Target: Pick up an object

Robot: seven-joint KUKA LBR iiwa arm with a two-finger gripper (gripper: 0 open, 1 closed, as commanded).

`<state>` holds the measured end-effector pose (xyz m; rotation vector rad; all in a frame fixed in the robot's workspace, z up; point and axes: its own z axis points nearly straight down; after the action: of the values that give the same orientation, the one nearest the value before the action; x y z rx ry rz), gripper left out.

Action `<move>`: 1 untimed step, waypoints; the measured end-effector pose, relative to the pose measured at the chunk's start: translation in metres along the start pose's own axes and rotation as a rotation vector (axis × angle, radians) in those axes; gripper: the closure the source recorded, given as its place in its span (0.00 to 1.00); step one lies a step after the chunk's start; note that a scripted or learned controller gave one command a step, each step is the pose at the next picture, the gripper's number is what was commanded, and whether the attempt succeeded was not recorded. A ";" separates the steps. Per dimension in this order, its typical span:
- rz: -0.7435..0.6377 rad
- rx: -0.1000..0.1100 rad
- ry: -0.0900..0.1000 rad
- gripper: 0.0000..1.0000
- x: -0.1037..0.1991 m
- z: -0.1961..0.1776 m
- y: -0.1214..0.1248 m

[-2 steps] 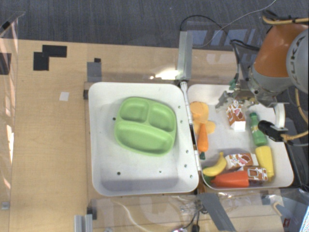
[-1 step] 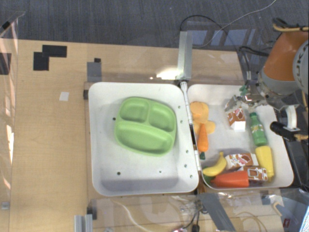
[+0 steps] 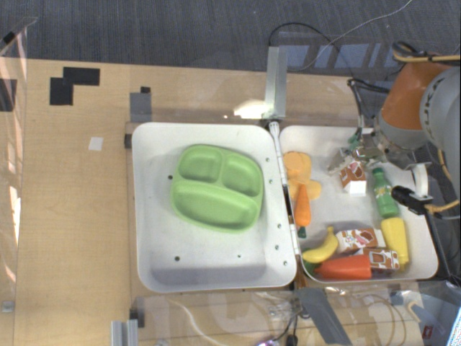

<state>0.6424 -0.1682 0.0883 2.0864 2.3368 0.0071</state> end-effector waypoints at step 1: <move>-0.002 -0.009 -0.002 1.00 0.001 -0.014 0.004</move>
<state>0.6457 -0.1670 0.1026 2.0790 2.3337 0.0159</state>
